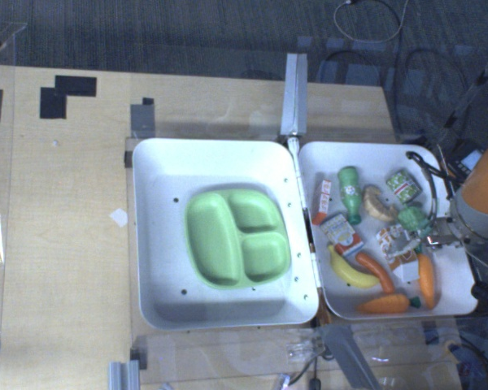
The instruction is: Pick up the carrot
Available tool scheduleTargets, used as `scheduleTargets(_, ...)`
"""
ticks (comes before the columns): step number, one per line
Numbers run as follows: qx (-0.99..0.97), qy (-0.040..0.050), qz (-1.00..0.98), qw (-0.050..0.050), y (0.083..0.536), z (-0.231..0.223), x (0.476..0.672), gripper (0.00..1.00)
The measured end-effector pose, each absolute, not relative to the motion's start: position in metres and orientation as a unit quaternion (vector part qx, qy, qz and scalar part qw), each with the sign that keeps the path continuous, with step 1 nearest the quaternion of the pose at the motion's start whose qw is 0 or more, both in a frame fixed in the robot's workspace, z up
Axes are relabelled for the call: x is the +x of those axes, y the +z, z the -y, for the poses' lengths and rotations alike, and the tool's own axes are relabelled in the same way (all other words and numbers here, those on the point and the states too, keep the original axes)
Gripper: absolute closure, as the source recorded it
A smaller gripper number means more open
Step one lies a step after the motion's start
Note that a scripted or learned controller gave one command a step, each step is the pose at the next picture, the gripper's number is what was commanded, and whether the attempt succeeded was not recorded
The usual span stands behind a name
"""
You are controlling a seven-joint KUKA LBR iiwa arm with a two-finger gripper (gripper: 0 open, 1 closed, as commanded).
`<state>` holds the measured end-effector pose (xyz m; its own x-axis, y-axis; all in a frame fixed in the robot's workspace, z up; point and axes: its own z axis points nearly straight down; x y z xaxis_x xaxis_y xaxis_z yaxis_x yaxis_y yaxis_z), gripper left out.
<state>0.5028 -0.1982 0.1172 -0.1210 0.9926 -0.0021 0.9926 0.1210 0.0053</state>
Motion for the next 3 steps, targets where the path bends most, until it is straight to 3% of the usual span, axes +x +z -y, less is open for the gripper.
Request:
scheduleTargets(1, 0.665, 0.0051, -0.747, 0.007, 0.092, 0.205, 0.493, 0.0)
scheduleTargets(2, 0.665, 0.0071, -0.747, 0.011, 0.104, 0.205, 0.496, 1.0)
scheduleTargets(3, 0.694, 0.0012, -0.72, 0.003, 0.209, 0.205, 0.526, 1.0)
